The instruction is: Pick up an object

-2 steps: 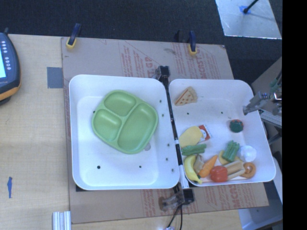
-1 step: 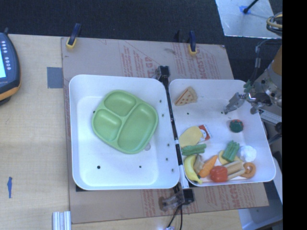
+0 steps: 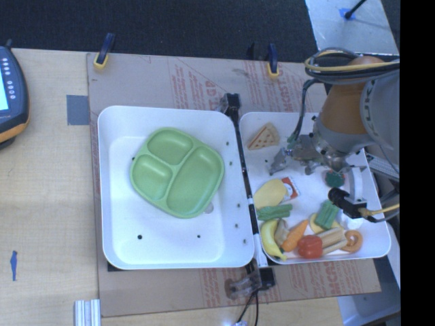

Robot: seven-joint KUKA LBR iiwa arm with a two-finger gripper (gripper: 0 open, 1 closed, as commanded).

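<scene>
Wooden worktop (image 3: 47, 195) carrying two shallow white bins; right bin (image 3: 380, 246) holding mixed plastic toy food (image 3: 299, 233). Hovering above its upper part, claw (image 3: 302, 156); spread or pressed together, cannot tell. Approaching stage, seemingly; next needing descent onto one piece.

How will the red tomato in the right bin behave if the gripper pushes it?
The tomato looks round and smooth, so it would probably roll or slip away. The carrot and banana crowd against it, so they may block it or shift too.
</scene>
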